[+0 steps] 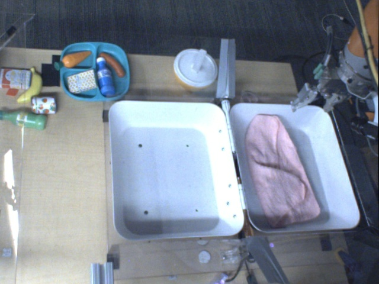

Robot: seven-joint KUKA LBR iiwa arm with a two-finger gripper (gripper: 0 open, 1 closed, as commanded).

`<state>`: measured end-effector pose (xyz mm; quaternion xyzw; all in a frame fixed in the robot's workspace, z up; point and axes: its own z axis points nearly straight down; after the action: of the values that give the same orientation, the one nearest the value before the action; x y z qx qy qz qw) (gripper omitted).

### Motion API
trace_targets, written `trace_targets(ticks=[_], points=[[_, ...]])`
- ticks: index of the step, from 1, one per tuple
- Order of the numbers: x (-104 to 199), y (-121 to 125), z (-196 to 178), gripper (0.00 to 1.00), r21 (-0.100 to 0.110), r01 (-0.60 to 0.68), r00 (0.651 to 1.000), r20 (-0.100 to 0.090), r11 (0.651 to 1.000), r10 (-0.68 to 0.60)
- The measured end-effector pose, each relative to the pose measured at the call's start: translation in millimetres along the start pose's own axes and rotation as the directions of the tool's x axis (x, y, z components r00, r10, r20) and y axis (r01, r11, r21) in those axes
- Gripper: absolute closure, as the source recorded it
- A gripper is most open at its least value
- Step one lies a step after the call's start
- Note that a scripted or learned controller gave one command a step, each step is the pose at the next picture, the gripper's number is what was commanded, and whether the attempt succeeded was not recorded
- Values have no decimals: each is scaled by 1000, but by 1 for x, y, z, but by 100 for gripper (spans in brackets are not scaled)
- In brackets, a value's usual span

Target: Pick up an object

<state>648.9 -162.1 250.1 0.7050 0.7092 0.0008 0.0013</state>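
The wooden bench (59, 188) fills most of the frame, and on it sit two shallow white bins side by side. The left white plastic bin (172, 170) takes the middle of the frame; the right white plastic bin (340, 176) sits just beside it at centre right. Inside the right bin lies a crumpled pink cloth towel (278, 170), stretched from the bin's upper middle down toward its lower edge. My grey arm with its orange band (358, 55) comes in at the upper right, and my gripper (312, 96) hangs at the right bin's upper right corner, apart from the towel; I cannot tell how its jaws are set. At upper left stands a teal divided plastic tray (121, 70) holding toy food, and near the top centre a round white and yellow lidded cup (195, 68). At the far left edge lies a yellow toy banana (31, 86).
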Motion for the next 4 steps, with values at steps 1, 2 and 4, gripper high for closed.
trace_targets(ticks=[1, 2, 4], points=[[18, -51, 137, 0, 3, 37, 999, -1, 999, -37], [14, -7, 108, 0, -3, 168, 986, 1, 986, -168], [67, -53, 159, 0, -11, 270, 963, 2, 963, -270]])
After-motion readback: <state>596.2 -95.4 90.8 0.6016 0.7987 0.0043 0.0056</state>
